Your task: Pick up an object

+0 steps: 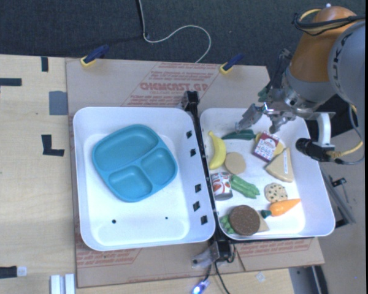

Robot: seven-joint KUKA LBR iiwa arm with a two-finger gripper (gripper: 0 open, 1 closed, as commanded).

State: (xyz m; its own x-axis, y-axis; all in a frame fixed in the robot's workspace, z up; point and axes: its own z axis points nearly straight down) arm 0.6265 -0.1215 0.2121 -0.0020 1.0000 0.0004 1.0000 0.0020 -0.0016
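The arm (322,48) is cut off by the right edge, so its base stays hidden, and its orange band covers part of the desk's far right corner. The tool (262,119) hangs over the far end of the right bin (313,228), its two fingers spread apart with nothing between them. Just under the fingers lies a dark green piece (239,135) too small to name. Beside it sits a small red carton (265,146), touching a cheese wedge (281,166) toward the bin's right wall.

Along the bin's left wall lies a banana (217,150), with a round tan cracker (235,163) just beside it and a small can (221,185) nearer the front. A green pea pod (245,186) lies in the middle, a cookie (275,192) and a carrot (283,207) to its right. A brown patty (244,220) rests at the front edge, partly hiding something green beneath it.

The left bin (92,225) holds a blue divided plate (134,162), tilted toward its far left corner.

Both bins sit on a cardboard sheet (165,84) with red print, held by blue and yellow clamps (95,55) at its far edge. The desk (24,182) is pale wood with dark marks; beyond it lies dark carpet (61,11) crossed by a white cable (172,35).
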